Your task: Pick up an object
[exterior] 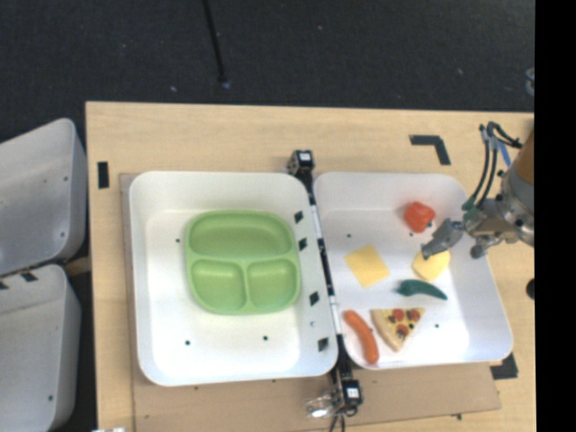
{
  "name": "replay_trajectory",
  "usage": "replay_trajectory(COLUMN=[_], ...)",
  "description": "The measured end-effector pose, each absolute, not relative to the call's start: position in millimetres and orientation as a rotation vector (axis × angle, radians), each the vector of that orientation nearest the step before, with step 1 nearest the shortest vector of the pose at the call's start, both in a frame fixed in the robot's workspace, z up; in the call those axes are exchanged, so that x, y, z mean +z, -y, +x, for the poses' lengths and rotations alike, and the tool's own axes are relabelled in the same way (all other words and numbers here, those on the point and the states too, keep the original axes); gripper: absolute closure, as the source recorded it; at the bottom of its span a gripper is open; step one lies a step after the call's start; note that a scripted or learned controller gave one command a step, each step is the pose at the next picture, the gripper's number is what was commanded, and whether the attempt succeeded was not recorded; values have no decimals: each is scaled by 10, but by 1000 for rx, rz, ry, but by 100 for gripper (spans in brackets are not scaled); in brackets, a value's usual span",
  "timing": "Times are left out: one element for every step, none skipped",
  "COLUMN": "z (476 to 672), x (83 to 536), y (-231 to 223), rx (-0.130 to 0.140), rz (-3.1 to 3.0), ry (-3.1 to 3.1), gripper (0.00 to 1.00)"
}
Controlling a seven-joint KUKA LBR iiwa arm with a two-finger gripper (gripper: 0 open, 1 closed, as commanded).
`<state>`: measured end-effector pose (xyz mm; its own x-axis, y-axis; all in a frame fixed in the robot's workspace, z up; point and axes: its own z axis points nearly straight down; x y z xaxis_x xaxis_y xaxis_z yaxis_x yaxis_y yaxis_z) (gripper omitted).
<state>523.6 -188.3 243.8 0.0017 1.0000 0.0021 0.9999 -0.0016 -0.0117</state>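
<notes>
Lying nearest in the right bin (477,331): an orange sausage (361,336), long axis running from upper left to lower right, just beside a pizza slice (398,324) with its tip pointing down and left. Beyond these, a green pepper (420,288), lengthwise left to right. Farther, a yellow square (367,265) and a yellow wedge (431,265). Farther still, a red tomato (418,215). Pincer (444,239) reaching in from the right, over the wedge's top edge; open or closed, cannot tell. Left bin (162,331) carrying a green divided plate (241,261). Wooden table (198,138) beneath.
</notes>
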Motion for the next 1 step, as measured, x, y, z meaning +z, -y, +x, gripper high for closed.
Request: replay_trajectory(z=[5261], x=[2505], y=[1879], rx=[0], rz=[-2220], ry=[2224], gripper=[0])
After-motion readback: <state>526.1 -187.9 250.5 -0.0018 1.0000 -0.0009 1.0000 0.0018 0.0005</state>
